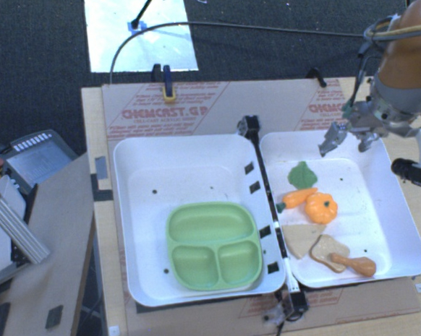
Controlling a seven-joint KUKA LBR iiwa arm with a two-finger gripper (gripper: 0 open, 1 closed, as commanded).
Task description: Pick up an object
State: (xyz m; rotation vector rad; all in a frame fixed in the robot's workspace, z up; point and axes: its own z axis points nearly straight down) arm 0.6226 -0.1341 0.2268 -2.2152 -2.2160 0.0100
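Two shallow white bins sit side by side on the bench: the left bin [134, 169] holds one pale green three-compartment plastic tray [214, 244], the right bin [388, 208] five small toy foods clustered near its left side: a green leafy piece [301, 173], an orange carrot [298, 198], an orange pumpkin [321, 208], a tan flat slice [302, 239] and a brown bread-and-drumstick piece [339, 257]. The grey jaws [347, 137] hang apart over the right bin's far rim, gripping nothing. The arm is cut off at the right. Red print on the cardboard beneath reads "CHEMCAST".

Pale green tray [215, 244] (plain); orange pumpkin [320, 208] and carrot [298, 198]; white bins [134, 162].
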